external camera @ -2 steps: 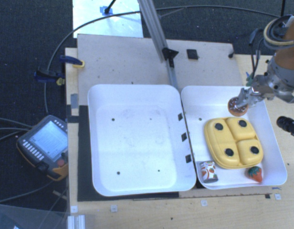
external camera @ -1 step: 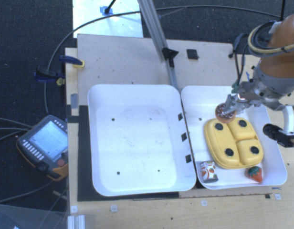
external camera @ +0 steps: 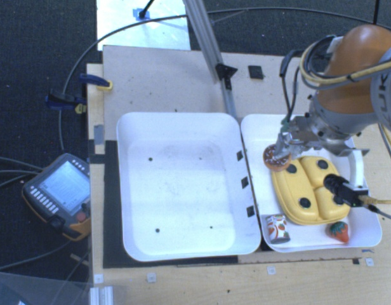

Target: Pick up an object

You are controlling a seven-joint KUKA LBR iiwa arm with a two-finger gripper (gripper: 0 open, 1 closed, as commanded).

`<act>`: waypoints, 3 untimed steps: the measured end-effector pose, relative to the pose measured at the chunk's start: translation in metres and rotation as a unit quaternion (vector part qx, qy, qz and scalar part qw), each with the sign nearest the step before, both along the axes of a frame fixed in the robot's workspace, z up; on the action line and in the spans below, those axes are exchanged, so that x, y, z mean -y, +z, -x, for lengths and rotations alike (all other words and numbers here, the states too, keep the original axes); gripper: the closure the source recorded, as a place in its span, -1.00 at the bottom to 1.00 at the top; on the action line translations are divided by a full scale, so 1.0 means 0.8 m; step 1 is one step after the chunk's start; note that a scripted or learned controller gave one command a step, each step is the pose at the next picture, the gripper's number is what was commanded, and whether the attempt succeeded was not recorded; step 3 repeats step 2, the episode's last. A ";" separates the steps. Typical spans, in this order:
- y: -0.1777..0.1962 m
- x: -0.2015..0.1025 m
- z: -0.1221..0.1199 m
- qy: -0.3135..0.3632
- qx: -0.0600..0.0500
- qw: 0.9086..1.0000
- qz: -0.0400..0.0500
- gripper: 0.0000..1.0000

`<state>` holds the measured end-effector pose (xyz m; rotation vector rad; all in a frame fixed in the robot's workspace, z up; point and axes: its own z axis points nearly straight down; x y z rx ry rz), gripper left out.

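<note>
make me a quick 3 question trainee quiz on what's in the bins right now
1. True or false: the strawberry lies in the left bin.
2. Which thing is the gripper closest to? A) the small can B) the round brown disc C) the strawberry
3. What colour is the big spotted object in the right bin?

Key
1. False; it is in the right bin, near the front corner.
2. B
3. Yellow, with dark spots.

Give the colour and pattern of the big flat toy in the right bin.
Yellow toy with black spots, camera view.
</note>
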<state>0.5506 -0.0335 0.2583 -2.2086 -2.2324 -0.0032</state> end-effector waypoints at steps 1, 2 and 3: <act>0.000 -0.063 0.009 0.000 0.000 1.000 0.000 1.00; -0.023 -0.125 0.018 0.000 -0.001 1.000 0.000 1.00; -0.023 -0.125 0.018 0.000 -0.001 1.000 0.000 1.00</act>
